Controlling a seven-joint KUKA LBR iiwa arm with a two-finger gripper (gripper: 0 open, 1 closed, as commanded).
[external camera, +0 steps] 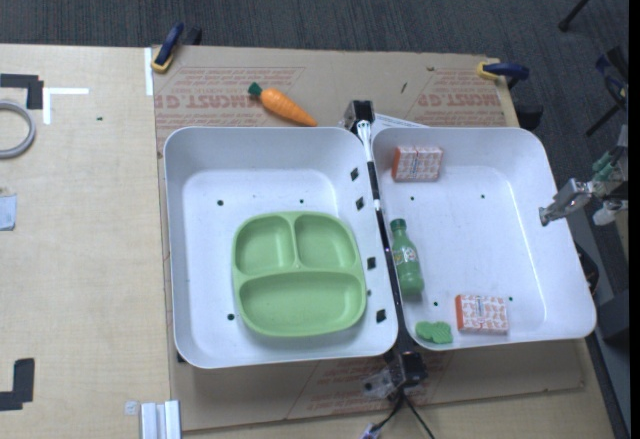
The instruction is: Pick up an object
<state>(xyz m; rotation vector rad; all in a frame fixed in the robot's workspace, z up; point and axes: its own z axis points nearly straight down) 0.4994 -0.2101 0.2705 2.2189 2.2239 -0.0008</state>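
Note:
My gripper (573, 199) is at the right rim of the right bin (520, 227), with nothing visibly in it. In that bin a green bottle (405, 255) lies against the left wall. A pink-and-white box (417, 163) sits at the back left, and a second such box (483, 313) lies at the front. Beside that one is a small green flat piece (433, 332). All of these lie well to the left of the gripper.
The left bin (200, 227) holds a green divided plate (298, 274). A toy carrot (283, 104) lies on the cardboard behind the bins. Clamps (168, 47) grip the cardboard's back corners. A black clip (359, 113) sits where the bins meet.

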